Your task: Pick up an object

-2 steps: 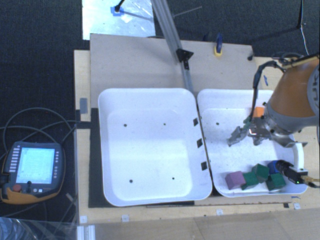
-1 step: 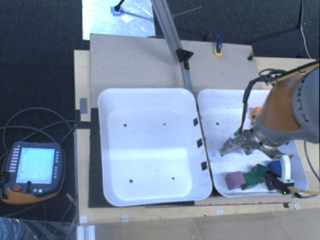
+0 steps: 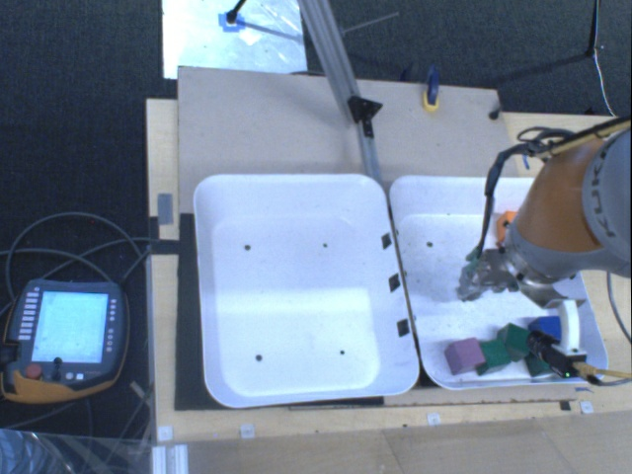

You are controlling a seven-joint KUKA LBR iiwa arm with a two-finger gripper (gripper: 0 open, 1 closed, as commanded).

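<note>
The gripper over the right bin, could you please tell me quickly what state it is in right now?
Gripper: cannot be told; it sits low over the right bin, apart from the purple block and the green object.

Stood on dark carpet, a pale wooden table (image 3: 163,265), topped by a lighter board (image 3: 276,117). Carried two shallow white bins side by side, touching along the middle: left bin (image 3: 212,294), right bin (image 3: 420,200). Bore three small black clips (image 3: 394,282) down the shared edge. Held a blue clamp (image 3: 432,85) at the far edge and a black bracket (image 3: 363,110) gripping a slanted grey pole (image 3: 331,42). Showed a dark strip (image 3: 186,294) along the left bin's outer side. Lay beside the table on the carpet, a control pad (image 3: 64,339) with looping cables.
</note>
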